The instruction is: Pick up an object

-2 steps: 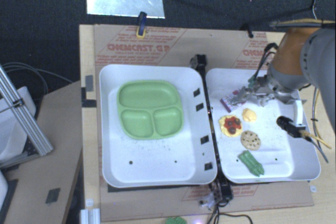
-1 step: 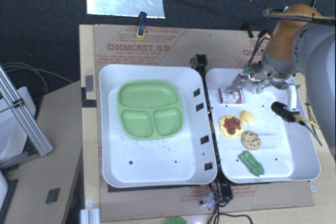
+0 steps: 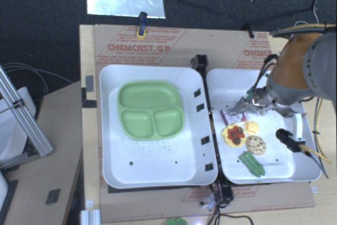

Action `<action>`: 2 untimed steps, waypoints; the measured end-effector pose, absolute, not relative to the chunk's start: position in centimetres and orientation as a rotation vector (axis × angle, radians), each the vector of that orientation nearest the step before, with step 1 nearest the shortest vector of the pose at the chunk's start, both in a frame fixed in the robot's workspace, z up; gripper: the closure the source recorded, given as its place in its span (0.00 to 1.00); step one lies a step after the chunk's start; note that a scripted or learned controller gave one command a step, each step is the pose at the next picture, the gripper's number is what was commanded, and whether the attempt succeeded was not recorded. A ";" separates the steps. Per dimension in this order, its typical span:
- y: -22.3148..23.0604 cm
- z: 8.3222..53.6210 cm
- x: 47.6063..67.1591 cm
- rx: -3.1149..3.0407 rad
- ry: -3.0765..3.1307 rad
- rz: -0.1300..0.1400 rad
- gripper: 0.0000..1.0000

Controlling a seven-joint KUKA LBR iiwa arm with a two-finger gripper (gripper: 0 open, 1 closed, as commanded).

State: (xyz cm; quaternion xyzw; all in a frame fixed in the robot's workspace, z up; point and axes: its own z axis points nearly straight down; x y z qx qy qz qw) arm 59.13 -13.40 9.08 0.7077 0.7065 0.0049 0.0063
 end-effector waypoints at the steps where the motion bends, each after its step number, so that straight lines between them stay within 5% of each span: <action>1: -8.2 11.4 51.3 2.222 2.227 0.000 0.00; 2: -8.9 8.3 53.2 2.220 2.222 0.001 0.00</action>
